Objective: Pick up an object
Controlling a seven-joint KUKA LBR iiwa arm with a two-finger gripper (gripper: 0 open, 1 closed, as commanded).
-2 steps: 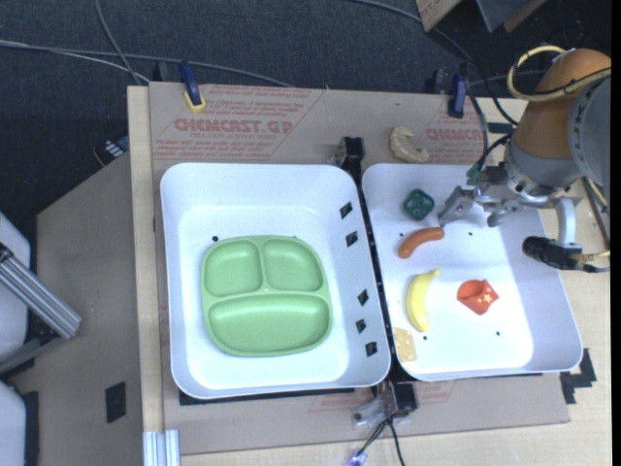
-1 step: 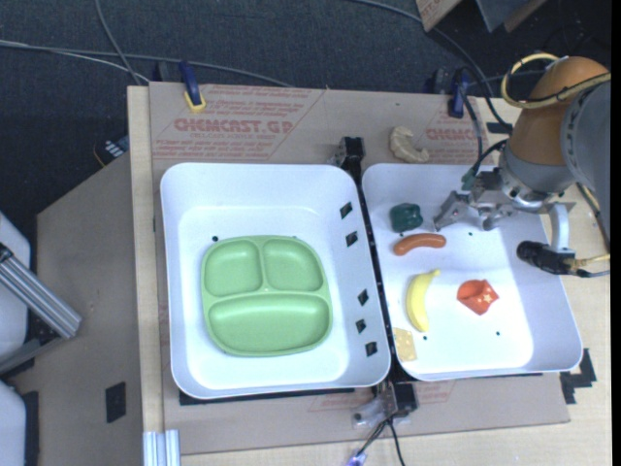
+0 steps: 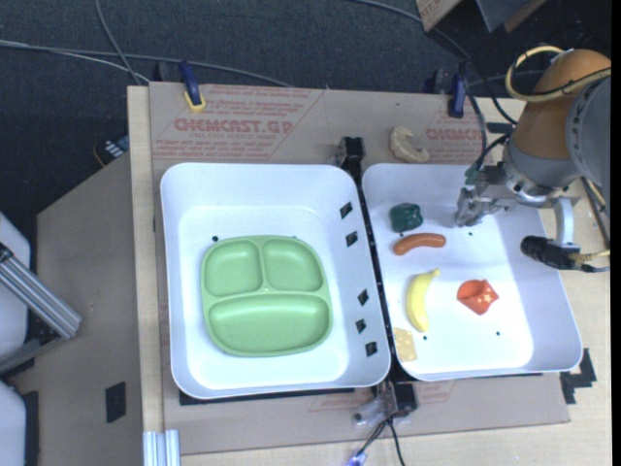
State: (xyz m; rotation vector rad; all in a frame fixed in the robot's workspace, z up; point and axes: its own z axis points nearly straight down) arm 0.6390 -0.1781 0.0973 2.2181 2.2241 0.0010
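Gripper point(image 3: 470, 212) seen low over far part of right bin point(image 3: 543, 343); finger state cannot be told. Sausage point(image 3: 419, 244) lies just left, nearer, untouched.

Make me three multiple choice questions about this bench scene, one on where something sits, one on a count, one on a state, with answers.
1. Where does the light green divided plastic tray lie?
A. in the left white bin
B. in the right white bin
C. on the bare bench

2. How many compartments does that tray have?
A. two
B. three
C. five

3. How does the yellow toy banana stand to the two-finger gripper?
A. clamped in it
B. lying apart from it on the bin floor
C. hanging from it

Answers: 1 A, the tray fills the left bin's floor. 2 B, two small sections above one long one. 3 B, the gripper hangs near the bin's far edge, the banana lies nearer the camera.
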